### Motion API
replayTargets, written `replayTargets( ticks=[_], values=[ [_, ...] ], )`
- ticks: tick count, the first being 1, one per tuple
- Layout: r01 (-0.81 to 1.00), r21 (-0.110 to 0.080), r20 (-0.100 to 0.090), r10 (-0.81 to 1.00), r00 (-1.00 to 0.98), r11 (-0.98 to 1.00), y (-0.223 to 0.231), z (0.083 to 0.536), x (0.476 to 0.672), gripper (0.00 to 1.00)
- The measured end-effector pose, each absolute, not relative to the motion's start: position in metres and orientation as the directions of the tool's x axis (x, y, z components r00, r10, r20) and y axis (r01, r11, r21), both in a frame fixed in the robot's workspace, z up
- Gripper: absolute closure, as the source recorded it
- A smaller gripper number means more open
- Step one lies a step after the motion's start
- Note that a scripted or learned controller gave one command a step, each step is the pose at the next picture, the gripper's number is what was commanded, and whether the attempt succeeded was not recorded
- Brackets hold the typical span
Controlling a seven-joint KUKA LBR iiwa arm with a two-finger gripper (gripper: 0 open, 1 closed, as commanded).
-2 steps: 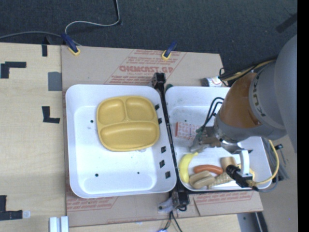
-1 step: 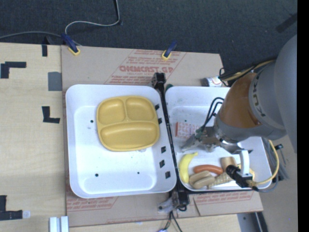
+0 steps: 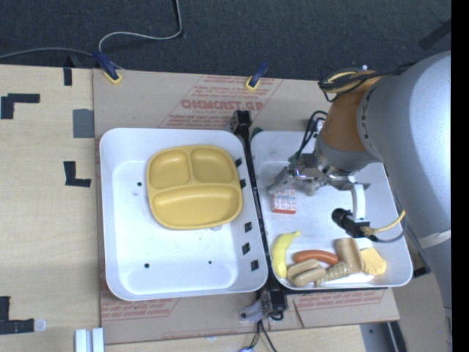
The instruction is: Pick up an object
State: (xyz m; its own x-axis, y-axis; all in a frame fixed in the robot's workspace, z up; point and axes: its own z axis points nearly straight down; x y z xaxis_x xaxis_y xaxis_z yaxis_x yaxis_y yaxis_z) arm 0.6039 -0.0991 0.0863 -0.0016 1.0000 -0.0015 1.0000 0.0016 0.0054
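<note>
1. White, smooth plastic makes up both shallow bins, their corners rounded; the left bin (image 3: 121, 218) and the right bin (image 3: 399, 270) sit side by side on a sheet of brown printed cardboard (image 3: 146, 101) laid over the pale wood-look desk (image 3: 44, 226).
2. Mustard-yellow and matte, a divided plate (image 3: 194, 185) with three compartments and soft rounded edges lies flat in the upper half of the left bin.
3. Grey and bulky, the arm (image 3: 418, 123) reaches in from the right, with a glossy orange band (image 3: 343, 123) above the wrist.
4. Its metallic tool (image 3: 293, 182) hangs low over the upper left part of the right bin; I cannot tell whether it is apart or together from where I stand.
5. Just below the tool, a small flat white packet (image 3: 284, 202) with red print lies on the bin floor, near the left wall.
6. Toy food crowds the bin's lower edge: a curved yellow banana (image 3: 282, 249), a shiny red-orange sausage (image 3: 315, 257), a tan bun-shaped piece (image 3: 304, 272), a ridged beige cone (image 3: 338, 271), a rounded brown block (image 3: 349, 251) and a bumpy yellow chunk (image 3: 374, 262), most of them touching.
7. Black cable (image 3: 174, 6) loops across the dark carpet (image 3: 293, 20) beyond the desk.
</note>
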Motion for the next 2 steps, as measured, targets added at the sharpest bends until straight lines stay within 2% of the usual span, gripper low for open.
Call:
replayTargets(
  ticks=[1,2],
  values=[
    [1.000,0.005,-0.002,1.000,-0.001,0.001,-0.094,0.086,0.565,0.00],
    [1.000,0.004,-0.002,1.000,-0.002,0.002,-0.100,0.086,0.635,0.00]
  ],
)
